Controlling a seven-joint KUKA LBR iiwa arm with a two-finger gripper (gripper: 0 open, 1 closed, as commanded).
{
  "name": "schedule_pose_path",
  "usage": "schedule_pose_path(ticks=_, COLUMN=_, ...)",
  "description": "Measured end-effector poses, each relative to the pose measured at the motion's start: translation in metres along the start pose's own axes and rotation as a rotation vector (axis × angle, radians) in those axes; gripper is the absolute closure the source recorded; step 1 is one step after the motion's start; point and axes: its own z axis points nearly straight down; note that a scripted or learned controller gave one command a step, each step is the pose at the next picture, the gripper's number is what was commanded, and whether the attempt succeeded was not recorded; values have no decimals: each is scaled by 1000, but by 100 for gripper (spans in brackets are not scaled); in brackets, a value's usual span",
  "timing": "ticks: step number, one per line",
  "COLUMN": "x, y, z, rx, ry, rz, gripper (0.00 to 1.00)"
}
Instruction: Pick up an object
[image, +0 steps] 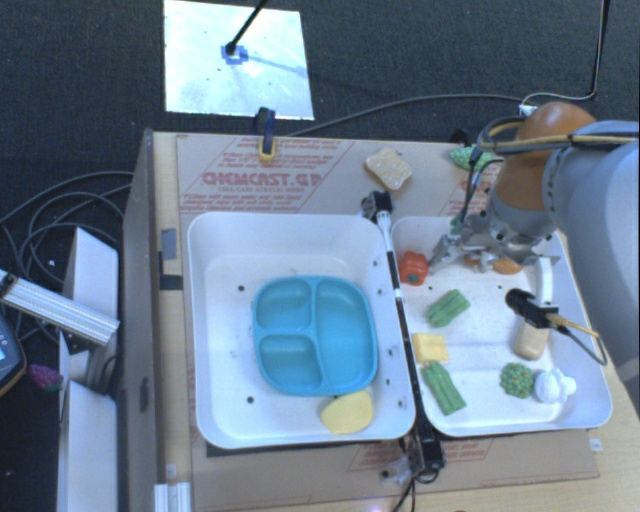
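My gripper (452, 246) hangs low over the right bin (590, 400), near its far left corner. I cannot tell from this slant how the gripper is set, and nothing is visibly held.

The thing closest under me is the tomato (413, 266), a small red-orange piece lying against the bin's left wall, close to the far left corner and just beside the gripper. I judge it the likeliest target. It is roundish, so it has no clear long axis; any closing direction would serve, though the wall crowds one side.

To do this well, I would center above it and close along the wall, not across it, so neither side jams against the rim. I would come down straight, close gently, then lift and check that it comes along.

If I went instead for the green pod (447, 306), toward the middle of the bin, its long axis runs on a diagonal, from the near left up toward the far right, and I should close across that axis at its middle. The cucumber (443, 388), near the near left corner, lies with its long axis running from the far left toward the near right. The cheese (430, 347) sits between those two, by the left wall.
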Motion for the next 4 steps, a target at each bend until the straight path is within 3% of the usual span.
schedule_pose_path(ticks=1, x=-43, y=14, z=-47, rx=-4, ry=-1, rz=2, gripper=0)
schedule_pose_path(ticks=2, x=14, y=-35, z=-45, rx=0, ry=2, rz=-1, gripper=0)
schedule_pose_path(ticks=3, x=-19, y=13, z=-22, rx=0, ry=0, rz=0, gripper=0)
schedule_pose_path(ticks=4, x=-56, y=13, z=-69, rx=-3, ry=-1, rz=1, gripper=0)
